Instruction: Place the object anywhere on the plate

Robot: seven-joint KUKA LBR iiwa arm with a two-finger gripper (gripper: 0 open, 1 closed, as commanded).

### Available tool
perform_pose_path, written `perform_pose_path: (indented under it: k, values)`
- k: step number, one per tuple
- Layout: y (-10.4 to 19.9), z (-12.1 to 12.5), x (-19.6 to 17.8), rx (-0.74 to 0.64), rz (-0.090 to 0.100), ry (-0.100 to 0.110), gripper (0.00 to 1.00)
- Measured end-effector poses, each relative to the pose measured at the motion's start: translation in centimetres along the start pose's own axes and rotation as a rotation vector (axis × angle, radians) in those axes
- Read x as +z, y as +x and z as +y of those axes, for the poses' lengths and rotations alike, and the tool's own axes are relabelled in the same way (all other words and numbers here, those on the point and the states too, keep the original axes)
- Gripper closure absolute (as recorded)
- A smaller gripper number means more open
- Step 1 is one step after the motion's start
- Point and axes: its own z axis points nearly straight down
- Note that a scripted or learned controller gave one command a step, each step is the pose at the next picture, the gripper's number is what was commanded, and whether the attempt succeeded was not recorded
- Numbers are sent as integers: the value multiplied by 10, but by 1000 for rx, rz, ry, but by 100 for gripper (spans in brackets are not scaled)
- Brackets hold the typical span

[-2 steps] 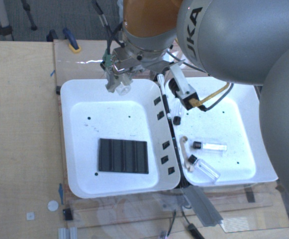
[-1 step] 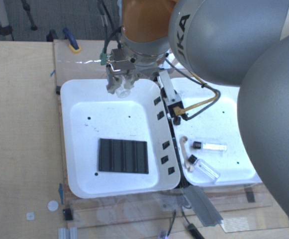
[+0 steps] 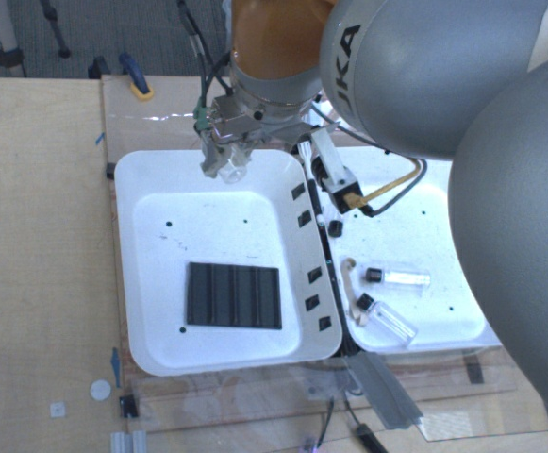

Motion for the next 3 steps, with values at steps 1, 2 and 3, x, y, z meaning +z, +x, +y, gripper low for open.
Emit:
perform_pose_path:
  k: [1, 2, 3]
  values:
    - [3, 1, -17, 75, 0, -6, 100]
    - [3, 4, -22, 82, 0, -7, 100]
    - [0, 9, -14, -13, -1, -4, 100]
